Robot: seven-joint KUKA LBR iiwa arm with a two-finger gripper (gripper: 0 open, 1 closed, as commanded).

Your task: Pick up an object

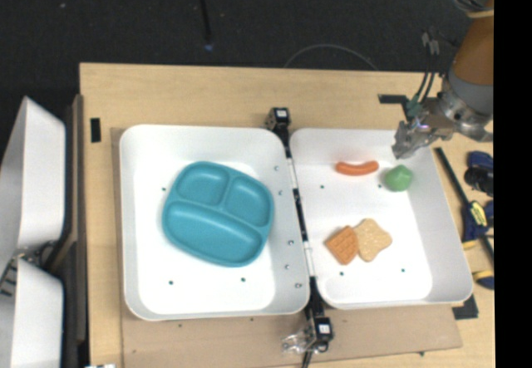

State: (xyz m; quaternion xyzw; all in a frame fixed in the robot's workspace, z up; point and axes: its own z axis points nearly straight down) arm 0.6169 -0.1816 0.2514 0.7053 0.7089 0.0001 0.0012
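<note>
Nothing to read here: no lettering, label, brand mark or number shows on the blue divided plate (218,213), the two white bins (141,291) or the counter (249,96), though the picture may be too coarse for small print.

Plate (218,213) in left bin (137,217); four foods in right bin (432,258).

The arm (474,67) is cut off at the right edge.

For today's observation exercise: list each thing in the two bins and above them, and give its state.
Blue divided plate: flat in left bin, nothing on it.
Sausage: lying loose, right bin.
Green ball: loose, right bin.
Two crackers: flat, touching.
Gripper: above right bin's far corner.
</note>
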